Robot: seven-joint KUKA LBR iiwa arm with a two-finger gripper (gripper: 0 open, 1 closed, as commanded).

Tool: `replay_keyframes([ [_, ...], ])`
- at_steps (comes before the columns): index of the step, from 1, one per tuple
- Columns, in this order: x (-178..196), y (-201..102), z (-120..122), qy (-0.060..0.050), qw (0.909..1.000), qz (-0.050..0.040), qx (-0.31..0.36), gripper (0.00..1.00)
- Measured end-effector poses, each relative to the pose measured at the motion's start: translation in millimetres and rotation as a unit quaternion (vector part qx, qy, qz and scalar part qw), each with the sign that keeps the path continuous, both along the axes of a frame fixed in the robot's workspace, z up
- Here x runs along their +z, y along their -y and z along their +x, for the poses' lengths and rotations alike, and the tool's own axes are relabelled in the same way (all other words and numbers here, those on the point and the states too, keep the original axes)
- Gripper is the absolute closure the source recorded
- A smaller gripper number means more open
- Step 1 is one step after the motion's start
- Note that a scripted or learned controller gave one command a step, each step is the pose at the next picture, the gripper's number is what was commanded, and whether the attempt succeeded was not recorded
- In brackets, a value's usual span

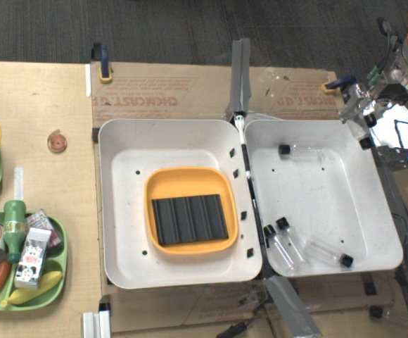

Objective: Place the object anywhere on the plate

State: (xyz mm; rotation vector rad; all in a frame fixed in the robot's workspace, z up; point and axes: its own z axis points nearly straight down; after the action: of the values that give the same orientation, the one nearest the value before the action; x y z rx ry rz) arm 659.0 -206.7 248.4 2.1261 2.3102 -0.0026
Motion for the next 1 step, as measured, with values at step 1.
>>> replay_keyframes([
  [1, 40.1, 15.7, 0.4, 0.0, 0.9973, -0.0001, 0.074, 1.0],
])
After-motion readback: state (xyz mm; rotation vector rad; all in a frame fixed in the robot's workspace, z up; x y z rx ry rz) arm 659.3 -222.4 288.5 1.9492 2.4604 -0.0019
